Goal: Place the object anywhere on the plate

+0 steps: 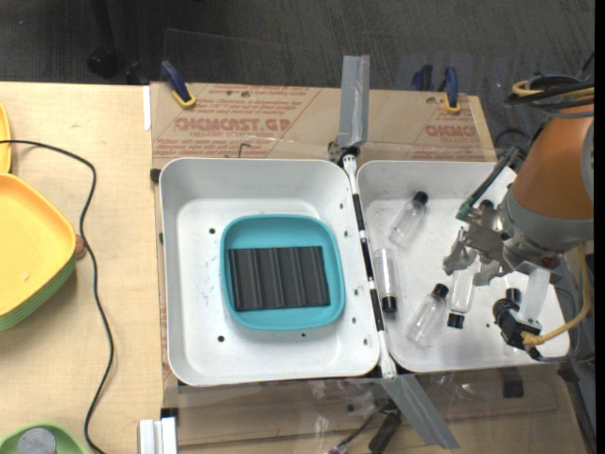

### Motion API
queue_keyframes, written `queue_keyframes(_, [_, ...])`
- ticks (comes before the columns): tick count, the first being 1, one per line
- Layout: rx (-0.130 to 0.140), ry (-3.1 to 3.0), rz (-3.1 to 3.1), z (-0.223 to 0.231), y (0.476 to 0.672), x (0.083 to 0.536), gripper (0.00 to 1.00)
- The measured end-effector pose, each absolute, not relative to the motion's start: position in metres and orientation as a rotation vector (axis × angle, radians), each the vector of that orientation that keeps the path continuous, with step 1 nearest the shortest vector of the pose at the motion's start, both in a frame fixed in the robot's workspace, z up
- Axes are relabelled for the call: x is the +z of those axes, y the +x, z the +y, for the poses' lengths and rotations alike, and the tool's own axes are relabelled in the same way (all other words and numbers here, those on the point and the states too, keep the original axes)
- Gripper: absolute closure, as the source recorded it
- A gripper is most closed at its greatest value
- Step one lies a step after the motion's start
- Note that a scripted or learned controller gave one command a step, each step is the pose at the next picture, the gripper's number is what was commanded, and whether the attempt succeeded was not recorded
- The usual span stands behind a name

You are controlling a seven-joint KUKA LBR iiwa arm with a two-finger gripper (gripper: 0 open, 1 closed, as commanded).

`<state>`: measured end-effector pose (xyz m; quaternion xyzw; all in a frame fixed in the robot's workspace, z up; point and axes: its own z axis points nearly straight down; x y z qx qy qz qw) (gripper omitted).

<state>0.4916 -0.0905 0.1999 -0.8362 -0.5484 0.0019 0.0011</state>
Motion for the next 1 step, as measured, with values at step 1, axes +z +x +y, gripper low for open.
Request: queue_keyframes(1, [0.006,-2.625,-1.721,-0.0905,0.4916,0.1999,0.0])
